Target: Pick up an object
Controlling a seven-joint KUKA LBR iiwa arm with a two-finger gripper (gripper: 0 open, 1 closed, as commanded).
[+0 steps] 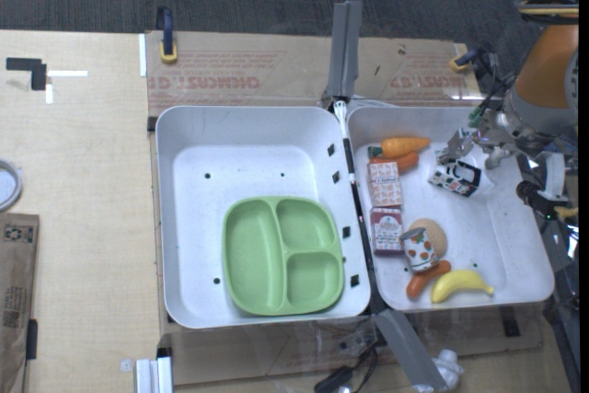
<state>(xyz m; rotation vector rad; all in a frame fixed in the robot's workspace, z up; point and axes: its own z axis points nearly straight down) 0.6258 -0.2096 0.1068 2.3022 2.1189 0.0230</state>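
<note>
The right bin holds several small objects. Two orange carrots lie at its far left, with a pale red carton and a darker red carton below them. Nearer the front are a round tan piece, a small white and orange item, an orange piece and a yellow banana. My gripper hangs low over the upper middle of this bin, right of the carrots, on the arm reaching in from the right. I see nothing held in it.
The left bin contains a green divided plate toward its front. A grey divider post rises between the bins at the back. Cardboard and yellow clamps lie behind the bins.
</note>
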